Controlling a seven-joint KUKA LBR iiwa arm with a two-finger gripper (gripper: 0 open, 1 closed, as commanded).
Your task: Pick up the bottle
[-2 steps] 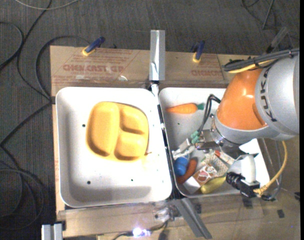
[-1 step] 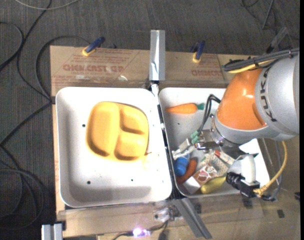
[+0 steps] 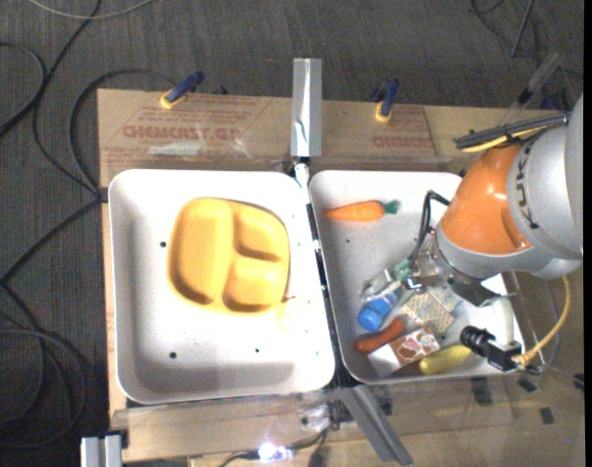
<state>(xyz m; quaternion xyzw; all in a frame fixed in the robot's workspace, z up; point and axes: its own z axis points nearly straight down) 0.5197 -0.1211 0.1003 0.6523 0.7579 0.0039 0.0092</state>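
Bench: cardboard-topped, two white bins side by side; the left bin point(image 3: 140, 358) holds a yellow tray point(image 3: 230, 253).
Right bin point(image 3: 327, 261): carrot point(image 3: 359, 211) up top, cluttered pile lower down.
Bottle point(image 3: 379, 312): blue-capped, lying in that pile beside a red sausage-shaped toy point(image 3: 381, 337).
Gripper point(image 3: 413, 272): low over the pile just beside the bottle; honestly can't tell its state.
Risk: stuff's packed tight, so the grab could easily catch a wrapper or nudge the bottle away.

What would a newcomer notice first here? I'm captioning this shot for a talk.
The bright yellow sectioned plastic tray lying in the left white bin stands out most. Next comes the grey arm's orange band hanging over the right white bin. Beneath it sits a cluster of small items, and an orange toy carrot lies apart near that bin's far wall.
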